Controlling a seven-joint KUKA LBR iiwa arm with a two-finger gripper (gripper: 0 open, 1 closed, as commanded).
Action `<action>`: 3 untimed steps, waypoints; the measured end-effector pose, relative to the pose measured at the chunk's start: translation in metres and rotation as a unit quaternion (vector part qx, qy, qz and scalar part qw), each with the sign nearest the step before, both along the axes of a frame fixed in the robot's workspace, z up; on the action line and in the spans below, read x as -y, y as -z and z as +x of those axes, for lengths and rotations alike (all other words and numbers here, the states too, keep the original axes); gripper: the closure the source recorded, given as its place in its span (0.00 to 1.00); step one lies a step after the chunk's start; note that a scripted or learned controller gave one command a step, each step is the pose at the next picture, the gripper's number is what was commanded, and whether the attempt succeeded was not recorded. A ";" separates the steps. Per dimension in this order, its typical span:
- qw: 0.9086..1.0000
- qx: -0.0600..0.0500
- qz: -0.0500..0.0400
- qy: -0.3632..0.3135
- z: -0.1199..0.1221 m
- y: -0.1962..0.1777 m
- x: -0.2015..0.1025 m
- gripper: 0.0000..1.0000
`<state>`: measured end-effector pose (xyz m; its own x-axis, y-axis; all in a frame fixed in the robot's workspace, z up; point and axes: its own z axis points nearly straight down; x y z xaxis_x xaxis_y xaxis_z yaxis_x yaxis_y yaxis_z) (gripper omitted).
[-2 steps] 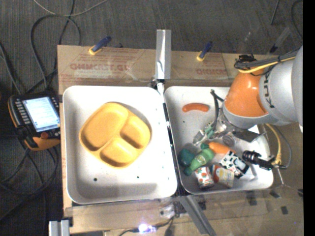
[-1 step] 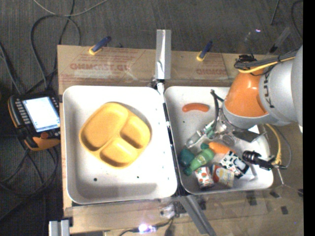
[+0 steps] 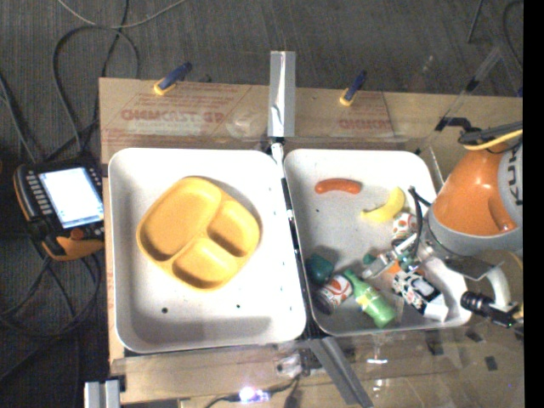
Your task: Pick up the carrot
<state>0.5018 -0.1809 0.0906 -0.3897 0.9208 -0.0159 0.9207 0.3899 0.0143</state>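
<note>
Arm comes in from your right, its orange band bulging over the right bin's outer edge and the wrist bent down toward the near right corner. Gripper sits low among the clutter there; you cannot tell how it is set, since the wrist and the jumble of items hide it. You can see the carrot well apart from it, lying flat and alone on the bin floor near the far wall. A banana lies between the carrot and the gripper. Close by the gripper you have a green bottle, a red and white can, a dark green lump and a black and white item.

The left bin holds a yellow divided plate. Both bins rest on a brown board held by two blue and yellow clamps. To your left a handheld screen glows on the grey carpet, with cables trailing across it.
</note>
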 end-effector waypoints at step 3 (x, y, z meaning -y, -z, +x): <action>0.989 -0.002 -0.001 -0.145 0.045 -0.010 0.018 1.00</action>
